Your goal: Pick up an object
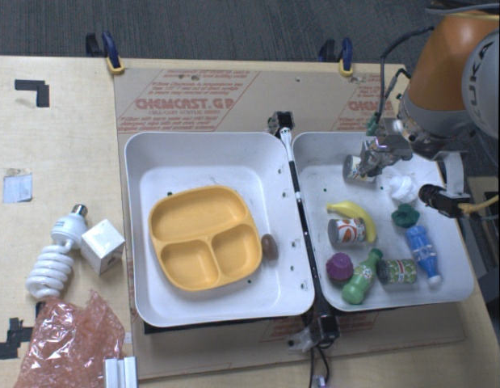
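My gripper (pixel 362 168) hangs over the back of the right bin (pixel 314 148), its fingers apart with only white bin floor between them. Below it lie a banana (pixel 352 211) and a red and white can (pixel 346 231). A white crumpled piece (pixel 401 187) and a dark green item (pixel 405 215) lie just to its right. Nearer the front are a purple ball (pixel 339 267), a green bottle (pixel 361 279), a small green and red can (pixel 397 271) and a blue bottle (pixel 422 253).
The left bin (pixel 140 217) holds a yellow divided plate (pixel 205 237) and a small brown object (pixel 269 246). On the bench at the left lie a spiral light bulb (pixel 54 257), a white cube (pixel 102 246) and a pink plastic bag (pixel 64 346).
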